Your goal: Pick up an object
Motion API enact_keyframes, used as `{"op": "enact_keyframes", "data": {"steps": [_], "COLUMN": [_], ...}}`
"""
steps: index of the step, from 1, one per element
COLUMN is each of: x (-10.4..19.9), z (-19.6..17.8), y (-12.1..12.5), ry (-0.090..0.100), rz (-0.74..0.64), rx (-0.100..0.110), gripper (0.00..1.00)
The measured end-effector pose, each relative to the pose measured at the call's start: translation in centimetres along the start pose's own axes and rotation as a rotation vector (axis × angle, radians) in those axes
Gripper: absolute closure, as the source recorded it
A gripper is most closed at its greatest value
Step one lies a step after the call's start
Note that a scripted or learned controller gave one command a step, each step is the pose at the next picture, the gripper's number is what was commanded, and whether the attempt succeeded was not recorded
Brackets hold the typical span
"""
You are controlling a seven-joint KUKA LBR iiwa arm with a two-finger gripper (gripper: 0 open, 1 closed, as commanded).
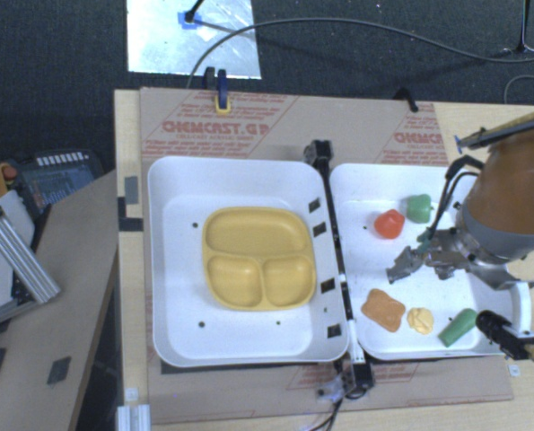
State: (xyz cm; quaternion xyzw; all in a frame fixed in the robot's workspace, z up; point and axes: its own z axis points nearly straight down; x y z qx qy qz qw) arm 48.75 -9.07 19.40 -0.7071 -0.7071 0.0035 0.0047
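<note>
- Camera view: the bench [275, 119] carries two shallow white bins side by side, the left bin [172, 196] and the right bin [356, 196], which meet along a dark seam.
- A yellow sectioned tray [258, 257] lies flat in the middle of the left bin.
- The grey arm [509, 196] with its orange band reaches in from the right, over the right bin.
- The claw [408, 264] hangs above the middle of the right bin; whether it is open or closed cannot be told, and nothing can be seen gripped in it.
- A red object [389, 224] and a green object [418, 207] lie near each other in the far part of the right bin.
- An orange object [382, 311], a small yellow object [419, 320] and a green cylinder [458, 327] sit in a row along the near side, the first two just beside each other.
</note>
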Motion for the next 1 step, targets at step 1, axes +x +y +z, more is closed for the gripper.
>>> {"op": "enact_keyframes", "data": {"steps": [1], "x": [0.01], "z": [-0.54], "y": [0.28], "ry": [-0.001], "rz": [-0.003], "rx": [-0.012], "gripper": [0.0]}}
